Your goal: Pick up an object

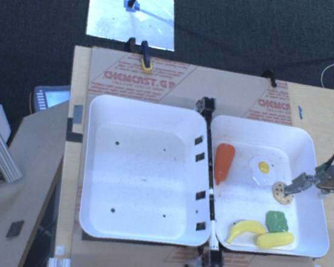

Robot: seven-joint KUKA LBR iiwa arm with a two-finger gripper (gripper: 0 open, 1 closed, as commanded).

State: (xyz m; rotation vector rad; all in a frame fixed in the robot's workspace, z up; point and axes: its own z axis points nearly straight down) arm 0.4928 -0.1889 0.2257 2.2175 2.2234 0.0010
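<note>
**Cookie at the gripper tip, right bin**

Cookie (pixel 281 192), a small, round, tan disc with dark specks, lies flat on the floor of the right bin (pixel 303 140), touching or just under the tip of the gripper (pixel 294 184). Whether the tip grips it or merely rests on it is too small to make out.

Nearer the camera than the gripper lie three smooth, plastic-looking toys: a curved yellow banana (pixel 244 229), a blunt yellow piece (pixel 275 239) touching it, and a green lumpy piece (pixel 277 220) partly hidden behind that piece.

Just beyond the gripper tip, toward the bin's middle, sits a fried egg (pixel 263 169), a glossy white shape with a yellow centre. Farther to the tip's left, an orange carrot (pixel 223 162), tapered with a rounded top, lies along the divider.

Past the divider, the left bin (pixel 98 169) shows a matte white floor with a few dark dots. The arm's body is cut off at the right edge.
</note>
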